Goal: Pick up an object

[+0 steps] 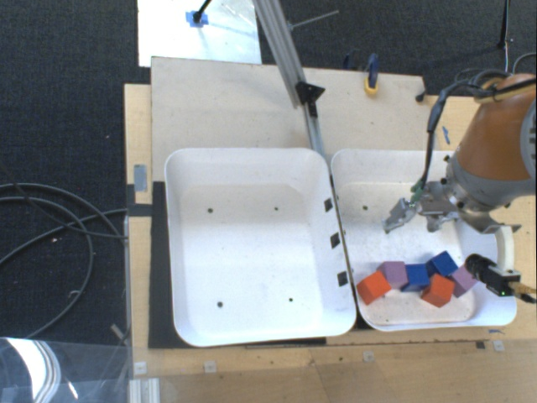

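Several small blocks lie bunched at the front of the right bin [361, 170]: an orange block [374, 287], a purple block [393, 274], a blue block [416, 277], a second orange block [437, 290], another blue block [443, 264] and a purple block [463, 281]. My gripper [401, 215] hangs over the middle of the right bin, behind the blocks and apart from them. Nothing shows between its fingers.
The left bin [180, 175] stands beside the right one, split from it by a shared wall with black tabs. A grey pole [281, 36] slants in from the top. Cables [50, 225] lie on the floor at left.
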You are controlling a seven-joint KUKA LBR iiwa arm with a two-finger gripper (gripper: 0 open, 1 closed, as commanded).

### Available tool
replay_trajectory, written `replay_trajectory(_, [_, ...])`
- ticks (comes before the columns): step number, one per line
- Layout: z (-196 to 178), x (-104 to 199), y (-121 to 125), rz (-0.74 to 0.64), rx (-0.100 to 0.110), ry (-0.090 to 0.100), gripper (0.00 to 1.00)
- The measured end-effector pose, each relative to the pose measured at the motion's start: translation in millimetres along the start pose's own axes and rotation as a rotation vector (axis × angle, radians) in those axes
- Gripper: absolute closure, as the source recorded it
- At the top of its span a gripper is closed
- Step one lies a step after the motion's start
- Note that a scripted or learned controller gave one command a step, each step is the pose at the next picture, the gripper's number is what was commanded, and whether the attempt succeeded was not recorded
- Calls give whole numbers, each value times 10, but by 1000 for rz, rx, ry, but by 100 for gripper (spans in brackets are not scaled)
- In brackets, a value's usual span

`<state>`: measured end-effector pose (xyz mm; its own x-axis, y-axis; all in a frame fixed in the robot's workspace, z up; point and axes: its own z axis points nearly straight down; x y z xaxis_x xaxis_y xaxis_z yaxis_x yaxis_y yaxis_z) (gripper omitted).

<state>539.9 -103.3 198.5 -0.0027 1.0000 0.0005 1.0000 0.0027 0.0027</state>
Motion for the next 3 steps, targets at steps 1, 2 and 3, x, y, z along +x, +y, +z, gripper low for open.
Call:
replay_trajectory(1, [1027,132,348,-3,8,1,0])
replay_trajectory(2, [929,-492,685,4,-3,-5,0])
replay_trajectory(3, [-200,362,557,-8,-6,1,0])
